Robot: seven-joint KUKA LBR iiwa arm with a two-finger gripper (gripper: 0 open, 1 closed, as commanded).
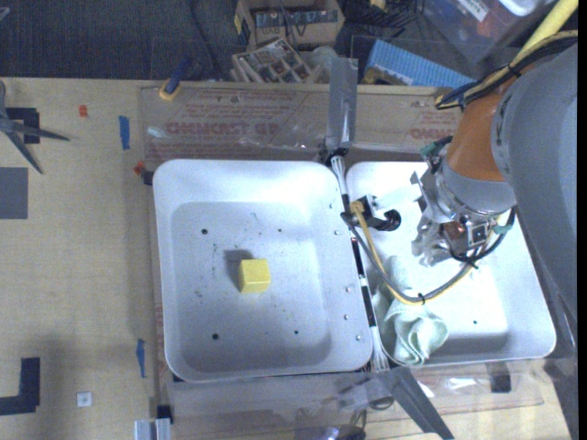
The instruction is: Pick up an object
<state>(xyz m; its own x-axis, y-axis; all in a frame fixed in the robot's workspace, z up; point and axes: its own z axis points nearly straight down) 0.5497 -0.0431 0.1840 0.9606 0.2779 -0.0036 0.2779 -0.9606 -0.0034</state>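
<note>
A small yellow cube (pixel 255 275) lies in the middle of the left bin (pixel 183 191). A crumpled pale green cloth-like thing (pixel 415 334) rests in the near left corner of the right bin (pixel 523 324). My gripper (pixel 433 246) hangs over the middle of the right bin, pointing down. It is above and a little behind the pale green thing, well apart from the yellow cube. The wrist and its fittings hide the gripper's tip.
A raised divider (pixel 359 255) separates the two bins, with a yellow cable (pixel 390 287) looping along it into the right bin. The grey arm (pixel 541 154) covers the right bin's far right side. Cardboard and clutter (pixel 275 53) stand behind the bins.
</note>
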